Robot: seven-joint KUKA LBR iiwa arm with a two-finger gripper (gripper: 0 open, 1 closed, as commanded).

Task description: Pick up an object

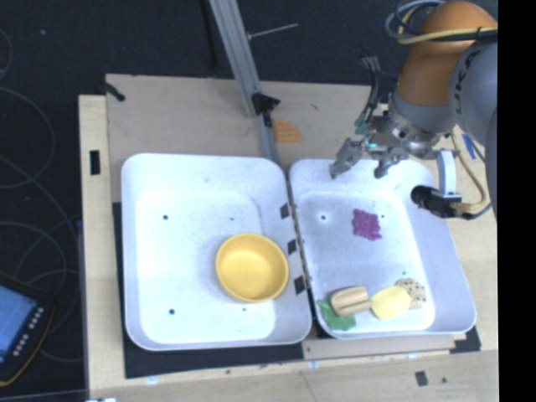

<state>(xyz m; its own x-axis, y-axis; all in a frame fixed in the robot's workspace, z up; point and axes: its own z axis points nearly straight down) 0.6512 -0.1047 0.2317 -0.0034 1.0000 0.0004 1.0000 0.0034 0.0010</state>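
My gripper [362, 164] hangs spread and empty over the right bin's [435, 254] far edge (approach step, I judge). Next I'd descend on the purple object [366, 224].

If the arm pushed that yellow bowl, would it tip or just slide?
The yellow bowl sits upright, wide and low, so it would probably slide on the left bin floor. It looks like light plastic. Its rounded rim may slip from the fingers.

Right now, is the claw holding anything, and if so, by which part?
Nothing is held. The claw is open above the far edge of the right bin, with only bare space between its fingers; the purple object lies apart from it.
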